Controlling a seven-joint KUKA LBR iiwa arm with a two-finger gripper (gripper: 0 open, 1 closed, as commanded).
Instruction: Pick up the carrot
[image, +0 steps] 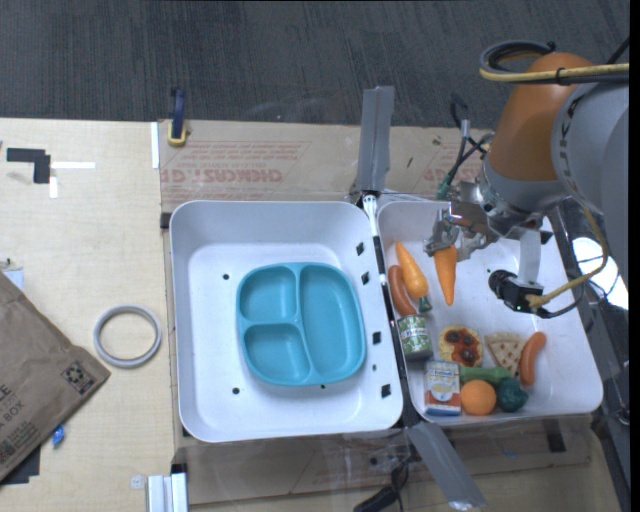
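Observation:
The carrot (446, 278) is an orange cone hanging tip-down over the back of the right bin (590, 395). Its thick top end sits between the fingers of my gripper (453, 238), which is shut on it. The grey arm with its orange band (530, 110) comes in from the upper right, above the bin. A second orange tapered vegetable (411, 268) lies just left of the carrot, by the bin's left wall, apart from the gripper.
Lying in the right bin are a hot dog (399, 291), green can (415, 337), pizza piece (461, 345), toast slice (505, 352), sausage (532, 357), orange (479, 397) and juice box (442, 388). The left bin (200, 300) holds a teal divided plate (300, 323). A tape ring (127, 334) lies on the bench.

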